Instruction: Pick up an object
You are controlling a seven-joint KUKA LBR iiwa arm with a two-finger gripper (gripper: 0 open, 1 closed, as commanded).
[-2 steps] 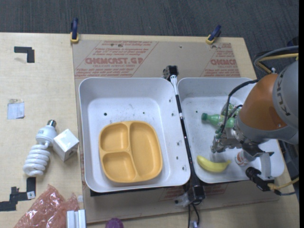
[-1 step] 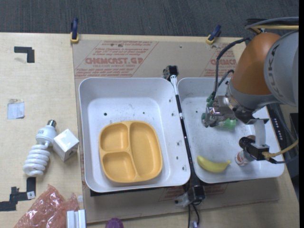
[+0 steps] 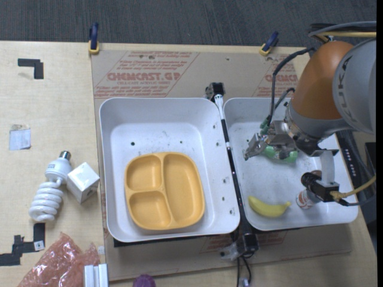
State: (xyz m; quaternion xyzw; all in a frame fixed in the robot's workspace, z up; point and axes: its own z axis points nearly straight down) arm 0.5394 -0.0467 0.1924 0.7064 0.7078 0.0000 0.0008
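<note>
right bin point(image 3: 251, 115), banana point(image 3: 268, 206) below jaws

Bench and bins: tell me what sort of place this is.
Probably a robotics lab test bench for grasping trials. Two white bins sit on a clamped board, one holding a yellow divided plate, the other a banana. A grey and orange arm's gripper reaches into the right bin.

Yellow banana point(image 3: 268, 206); yellow-orange divided plate point(image 3: 164, 191); white bins point(image 3: 114, 178); white bulb point(image 3: 49, 193); green object point(image 3: 281, 153).
</note>
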